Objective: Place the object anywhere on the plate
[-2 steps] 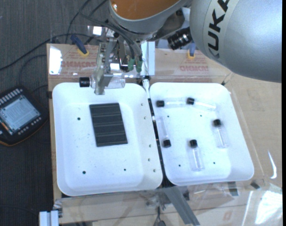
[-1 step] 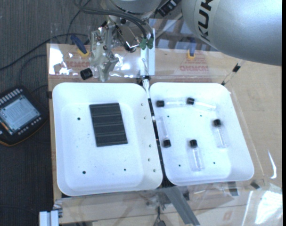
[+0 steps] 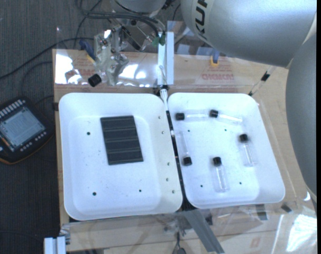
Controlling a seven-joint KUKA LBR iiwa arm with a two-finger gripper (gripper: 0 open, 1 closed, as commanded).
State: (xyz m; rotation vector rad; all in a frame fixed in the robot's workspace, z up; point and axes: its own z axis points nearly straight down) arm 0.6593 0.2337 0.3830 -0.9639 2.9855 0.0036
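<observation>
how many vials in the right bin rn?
5 vials, all in the right bin: two along the top, one right, one left-centre, one bottom-centre. None look hidden.

Readable text: the dark letters "KU", cut off by the frame's top edge, on the grey arm at 1 o'clock. Red lettering on the worktop behind the bins appears upside down and cannot be read.

Bright, even light with glare at the back

Strong light washes both white bins nearly flat, with faint shadows. Glare flares off the shiny sheet behind them. The large grey arm up close is soft and out of focus.
</observation>
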